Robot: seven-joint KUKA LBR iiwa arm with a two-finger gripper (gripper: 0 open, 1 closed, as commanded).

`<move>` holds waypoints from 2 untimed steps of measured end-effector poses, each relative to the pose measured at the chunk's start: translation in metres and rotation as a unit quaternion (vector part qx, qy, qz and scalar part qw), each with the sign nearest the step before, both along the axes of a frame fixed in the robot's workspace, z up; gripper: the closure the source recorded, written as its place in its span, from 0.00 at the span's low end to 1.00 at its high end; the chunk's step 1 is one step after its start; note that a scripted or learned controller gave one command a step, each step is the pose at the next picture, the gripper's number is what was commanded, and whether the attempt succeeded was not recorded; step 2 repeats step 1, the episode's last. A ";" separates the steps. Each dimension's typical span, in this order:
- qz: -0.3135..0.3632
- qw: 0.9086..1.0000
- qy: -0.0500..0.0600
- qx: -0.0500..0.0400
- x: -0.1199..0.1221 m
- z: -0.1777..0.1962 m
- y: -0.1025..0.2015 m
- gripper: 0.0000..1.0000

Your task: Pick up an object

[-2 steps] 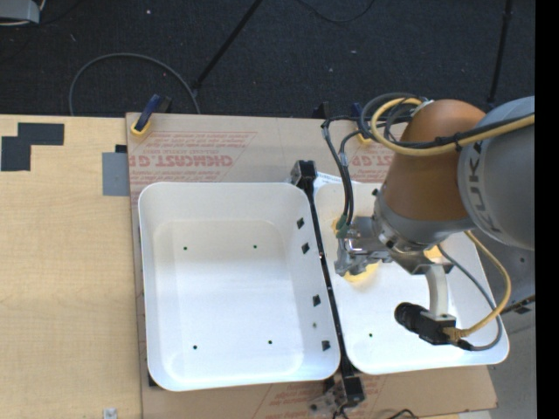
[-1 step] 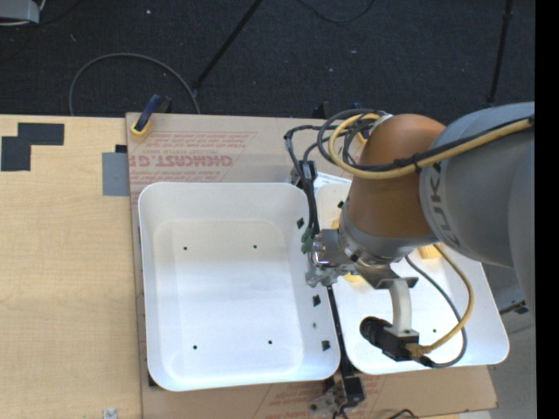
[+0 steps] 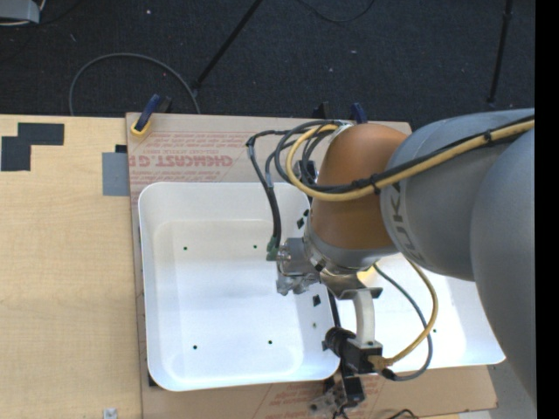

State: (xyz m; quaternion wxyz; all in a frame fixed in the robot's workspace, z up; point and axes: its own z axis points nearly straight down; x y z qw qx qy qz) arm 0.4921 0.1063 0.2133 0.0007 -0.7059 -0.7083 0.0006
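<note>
My gripper (image 3: 300, 279) hangs under the orange-banded wrist (image 3: 349, 195), over the ridge where the left bin (image 3: 175, 234) meets the right bin (image 3: 463, 339). Only a grey metal part of it sticks out from below the wrist at the left bin's right wall. The wrist hides its tips. The left bin's white floor shows a few small dark dots. The arm covers most of the right bin.
Both bins rest on a cardboard sheet (image 3: 183, 151) held by a yellow clamp (image 3: 144, 122) and a blue clamp (image 3: 358, 112) at the back. A pale wooden bench top (image 3: 61, 278) lies to the left. Cables loop around the wrist.
</note>
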 end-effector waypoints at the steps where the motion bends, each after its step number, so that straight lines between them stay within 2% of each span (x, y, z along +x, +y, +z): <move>1: -0.002 1.000 0.000 0.000 0.000 0.000 -0.002 0.00; 2: -0.002 1.000 0.000 0.000 0.000 0.000 -0.002 0.00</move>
